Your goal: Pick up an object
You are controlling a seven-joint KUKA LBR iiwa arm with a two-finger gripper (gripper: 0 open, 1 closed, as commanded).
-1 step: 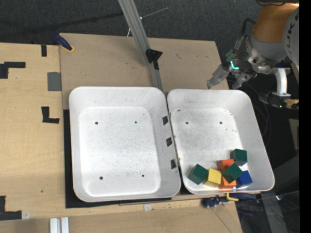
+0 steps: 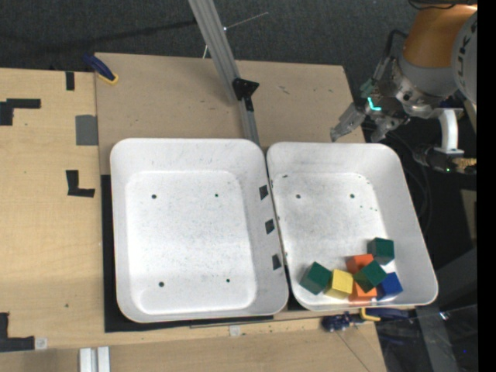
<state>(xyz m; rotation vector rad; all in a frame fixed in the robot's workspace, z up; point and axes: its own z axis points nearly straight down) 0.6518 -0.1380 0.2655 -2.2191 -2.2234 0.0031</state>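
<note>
Several small blocks lie huddled in the near right corner of the right bin (image 2: pixel 387 161): a dark green block (image 2: pixel 315 277), a yellow block (image 2: pixel 340 283), an orange block (image 2: pixel 359 264), a blue block (image 2: pixel 390 285) and two more green ones (image 2: pixel 381 248). My gripper (image 2: pixel 361 124) hangs above the bin's far right rim, well away from the blocks, open with nothing between its fingers.
The left bin (image 2: pixel 186 223) sits beside the right one, with small black clips (image 2: pixel 270 225) along the shared edge. A slanted metal rail (image 2: pixel 221 49) crosses the bench behind the bins. Cables (image 2: pixel 446 157) hang at the right edge.
</note>
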